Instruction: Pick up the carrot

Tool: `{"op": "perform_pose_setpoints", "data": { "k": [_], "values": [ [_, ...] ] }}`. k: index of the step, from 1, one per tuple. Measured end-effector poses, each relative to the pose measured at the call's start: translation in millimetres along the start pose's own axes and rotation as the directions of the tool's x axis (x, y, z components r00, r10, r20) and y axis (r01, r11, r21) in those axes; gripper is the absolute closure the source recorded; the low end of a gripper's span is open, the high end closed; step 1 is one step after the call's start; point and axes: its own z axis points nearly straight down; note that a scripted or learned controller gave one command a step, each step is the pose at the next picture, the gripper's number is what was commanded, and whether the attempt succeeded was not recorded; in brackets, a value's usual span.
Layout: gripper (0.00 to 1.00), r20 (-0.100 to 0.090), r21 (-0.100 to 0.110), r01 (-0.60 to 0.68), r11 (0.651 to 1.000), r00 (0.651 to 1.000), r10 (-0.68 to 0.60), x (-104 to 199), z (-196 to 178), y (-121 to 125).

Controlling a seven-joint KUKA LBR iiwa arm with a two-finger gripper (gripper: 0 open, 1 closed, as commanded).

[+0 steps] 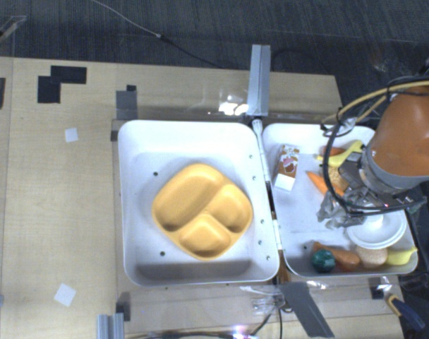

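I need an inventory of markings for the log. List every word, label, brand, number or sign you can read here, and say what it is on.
None can be read.
The carton in the right bin has a red and brown printed face, too small and blurred to read.
The yellow plate, the carrot and the white bowl carry no visible text.

The two bins (130, 189) look like smooth white plastic. The yellow plate (202, 209) is shiny (plastic too). The bench (52, 217) is pale, matt wood.
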Motion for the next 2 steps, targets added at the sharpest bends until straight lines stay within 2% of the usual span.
{"op": "perform_pose_setpoints", "data": {
  "k": [1, 2],
  "values": [
    [0.00, 0.001, 0.001, 0.000, 1.000, 1.000, 0.000, -0.4, -0.7, -0.1],
    [0.00, 0.005, 0.008, 0.181, 0.984, 0.984, -0.181, -25.0, 96.6, -56.1]
  ]
}}
